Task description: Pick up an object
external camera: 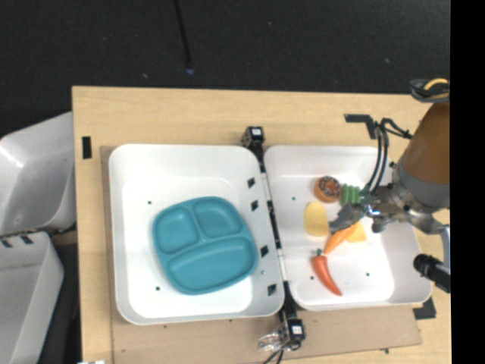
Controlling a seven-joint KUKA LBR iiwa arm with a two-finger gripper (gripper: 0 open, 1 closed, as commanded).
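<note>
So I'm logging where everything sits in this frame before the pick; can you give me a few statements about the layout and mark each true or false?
1. The blue divided plate lies in the left bin. True.
2. The red chili pepper lies on the blue plate. False: it is in the right bin.
3. The gripper is over the right bin. True.
4. The round brown item sits outside both bins. False: it is in the right bin.
5. The pale yellow piece is in the right bin. True.

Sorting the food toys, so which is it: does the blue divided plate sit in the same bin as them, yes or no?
No: the blue divided plate lies in the left bin, the food toys in the right bin.
</note>
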